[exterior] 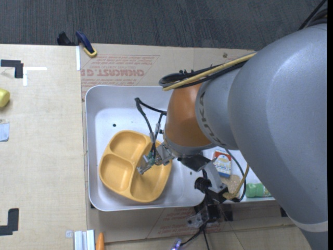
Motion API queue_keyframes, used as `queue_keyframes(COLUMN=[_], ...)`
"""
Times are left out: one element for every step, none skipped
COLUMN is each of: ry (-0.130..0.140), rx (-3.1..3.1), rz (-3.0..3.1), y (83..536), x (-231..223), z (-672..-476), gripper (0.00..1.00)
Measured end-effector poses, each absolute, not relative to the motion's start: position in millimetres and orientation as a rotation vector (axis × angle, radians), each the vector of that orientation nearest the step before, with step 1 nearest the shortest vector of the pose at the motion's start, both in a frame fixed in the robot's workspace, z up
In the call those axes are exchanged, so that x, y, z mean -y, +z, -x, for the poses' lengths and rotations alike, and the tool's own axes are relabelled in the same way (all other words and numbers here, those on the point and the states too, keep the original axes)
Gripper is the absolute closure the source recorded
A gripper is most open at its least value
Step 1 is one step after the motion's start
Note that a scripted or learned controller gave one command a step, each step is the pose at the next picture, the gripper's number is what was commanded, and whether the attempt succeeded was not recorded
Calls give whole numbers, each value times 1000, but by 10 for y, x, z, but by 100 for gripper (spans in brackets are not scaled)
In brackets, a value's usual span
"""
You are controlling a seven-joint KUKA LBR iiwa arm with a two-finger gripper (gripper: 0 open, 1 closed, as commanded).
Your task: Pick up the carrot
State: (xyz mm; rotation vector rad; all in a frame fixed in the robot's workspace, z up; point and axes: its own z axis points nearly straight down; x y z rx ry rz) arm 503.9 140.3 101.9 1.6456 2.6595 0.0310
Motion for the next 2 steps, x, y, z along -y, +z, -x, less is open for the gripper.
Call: queue_keyframes(ry=[24, -4], rx=[-2660, -2199], rz=[-1648, -2242], y=[1082, 1713], x=[-1384, -1228], z=[-5041, -4782], gripper=[100, 100])
